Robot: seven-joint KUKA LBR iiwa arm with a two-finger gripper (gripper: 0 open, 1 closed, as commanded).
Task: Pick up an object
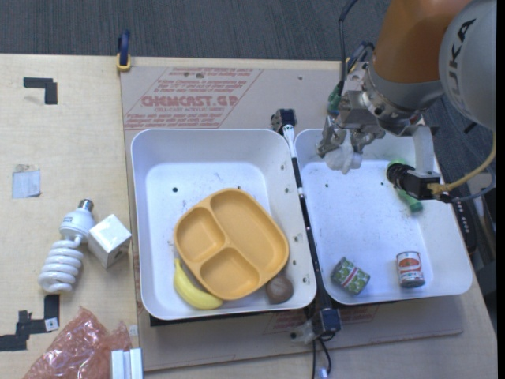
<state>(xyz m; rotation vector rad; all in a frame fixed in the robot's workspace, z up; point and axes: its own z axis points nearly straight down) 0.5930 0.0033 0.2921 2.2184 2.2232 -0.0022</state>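
You have the gripper (pixel 345 144) hanging over the far left corner of the right bin (pixel 442 290). Its fingers point down toward the bin floor, but their spread is blurred against the white, so you cannot tell whether they are wide or narrow; nothing is seen held between them.

Candidates in this bin: a green marker (pixel 404 186) near the right wall, a small green can (pixel 349 276) lying tilted by the near edge, and a red-labelled can (pixel 409 269) upright near the near right corner.

The marker is nearest. It lies to the gripper's right and slightly nearer the bin's near edge, long axis running diagonally toward the right wall. Both cans sit well apart from the gripper, toward the near edge.

The left bin (pixel 150 212) holds a yellow divided plate (pixel 230 243) over a banana (pixel 192 290).
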